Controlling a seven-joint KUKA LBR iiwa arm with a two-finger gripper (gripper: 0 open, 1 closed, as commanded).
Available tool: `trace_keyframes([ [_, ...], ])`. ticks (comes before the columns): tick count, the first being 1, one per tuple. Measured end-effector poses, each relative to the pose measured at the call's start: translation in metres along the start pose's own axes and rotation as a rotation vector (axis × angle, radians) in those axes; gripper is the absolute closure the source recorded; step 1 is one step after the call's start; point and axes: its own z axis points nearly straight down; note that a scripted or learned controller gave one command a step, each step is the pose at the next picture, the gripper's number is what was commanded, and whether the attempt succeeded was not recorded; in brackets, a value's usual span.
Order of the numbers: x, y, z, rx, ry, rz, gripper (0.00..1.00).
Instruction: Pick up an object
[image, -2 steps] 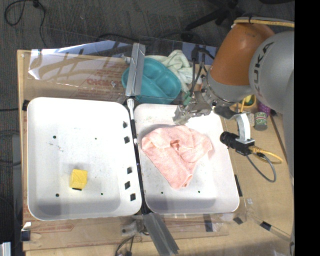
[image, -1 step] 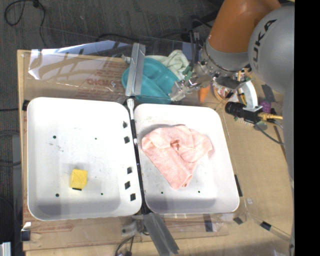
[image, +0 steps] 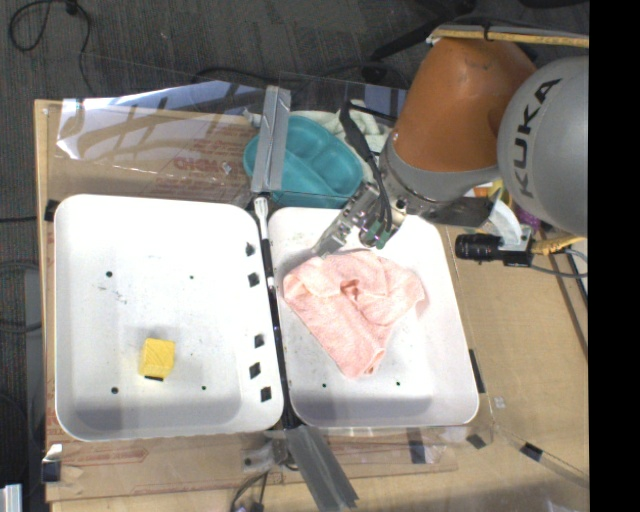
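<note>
Right bin (image: 440, 390) | pink cloth (image: 355, 305) long axis upper-left to lower-right | jaws (image: 362, 228) state unclear

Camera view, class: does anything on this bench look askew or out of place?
The pink cloth lies crumpled in a heap in the right bin rather than flat. A teal tray sits outside both bins, behind them. The yellow block looks ordinary.

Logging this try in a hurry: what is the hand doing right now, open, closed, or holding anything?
Hand: above the far edge of the pink cloth in the right bin; whether it is open, closed or holding anything cannot be told.
</note>
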Motion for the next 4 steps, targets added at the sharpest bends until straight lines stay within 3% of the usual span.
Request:
trace_keyframes([
  [1,-0.017,-0.004,0.037,0.0,0.0,0.08,1.0],
  [2,-0.027,-0.016,-0.039,-0.002,-0.006,-0.545,1.0],
  [3,0.0,-0.002,-0.061,-0.002,-0.009,-0.854,1.0],
  [4,0.001,0.007,-0.016,-0.001,-0.002,-1.355,1.0],
])
